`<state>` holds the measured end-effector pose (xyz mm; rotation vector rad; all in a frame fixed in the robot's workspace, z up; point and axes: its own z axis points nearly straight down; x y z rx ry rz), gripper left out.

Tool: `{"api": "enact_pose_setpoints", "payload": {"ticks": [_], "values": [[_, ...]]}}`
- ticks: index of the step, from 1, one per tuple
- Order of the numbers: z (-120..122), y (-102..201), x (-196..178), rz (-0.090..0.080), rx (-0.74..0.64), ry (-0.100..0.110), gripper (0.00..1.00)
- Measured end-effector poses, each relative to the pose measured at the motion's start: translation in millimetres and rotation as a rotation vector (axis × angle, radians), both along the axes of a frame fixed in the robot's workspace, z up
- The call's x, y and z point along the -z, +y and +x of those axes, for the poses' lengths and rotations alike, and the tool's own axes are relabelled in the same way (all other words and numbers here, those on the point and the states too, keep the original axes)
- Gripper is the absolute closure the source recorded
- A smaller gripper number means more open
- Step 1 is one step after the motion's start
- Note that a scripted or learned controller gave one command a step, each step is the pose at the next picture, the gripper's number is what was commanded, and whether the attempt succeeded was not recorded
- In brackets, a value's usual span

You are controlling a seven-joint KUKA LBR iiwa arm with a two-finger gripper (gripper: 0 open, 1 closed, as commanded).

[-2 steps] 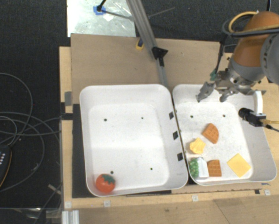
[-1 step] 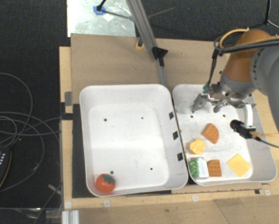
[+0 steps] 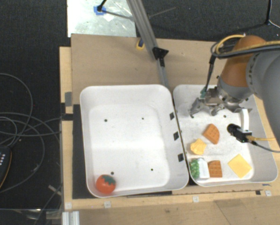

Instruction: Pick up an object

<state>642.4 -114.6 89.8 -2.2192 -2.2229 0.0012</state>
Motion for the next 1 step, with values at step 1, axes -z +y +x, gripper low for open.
{"api": "enact_pose_setpoints", "payload": {"ticks": [1], "values": [[1.5,-0.2,-12.7,0.0,0.0,-0.005,1.0]]}}
